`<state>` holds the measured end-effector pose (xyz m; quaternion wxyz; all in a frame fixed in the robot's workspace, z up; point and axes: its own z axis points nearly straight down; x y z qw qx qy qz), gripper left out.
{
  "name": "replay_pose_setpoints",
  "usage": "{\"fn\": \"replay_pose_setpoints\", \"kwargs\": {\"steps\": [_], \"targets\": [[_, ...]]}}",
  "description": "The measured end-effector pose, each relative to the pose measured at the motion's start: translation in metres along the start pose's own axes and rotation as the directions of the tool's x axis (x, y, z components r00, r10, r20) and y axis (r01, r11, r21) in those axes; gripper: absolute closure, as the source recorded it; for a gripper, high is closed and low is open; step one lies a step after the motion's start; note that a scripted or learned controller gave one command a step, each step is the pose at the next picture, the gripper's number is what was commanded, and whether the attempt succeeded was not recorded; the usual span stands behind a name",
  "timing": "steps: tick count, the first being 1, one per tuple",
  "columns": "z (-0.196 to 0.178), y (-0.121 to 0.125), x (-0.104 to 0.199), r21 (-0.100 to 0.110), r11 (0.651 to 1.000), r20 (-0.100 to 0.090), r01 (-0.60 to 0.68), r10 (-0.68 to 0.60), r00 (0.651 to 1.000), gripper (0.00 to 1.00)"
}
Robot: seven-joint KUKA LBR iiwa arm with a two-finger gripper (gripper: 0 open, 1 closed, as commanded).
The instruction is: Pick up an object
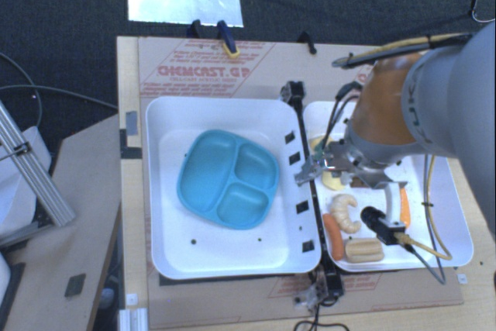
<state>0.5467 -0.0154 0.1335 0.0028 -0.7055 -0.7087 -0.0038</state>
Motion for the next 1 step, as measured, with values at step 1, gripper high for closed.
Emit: {"fn": "replay_pose_setpoints", "kwargs": {"steps": [1], "targets": [[-0.0107,0.0012,0.0177,0.005,1.000,-0.027,0.018,-0.018,0.999,1.00]]}}
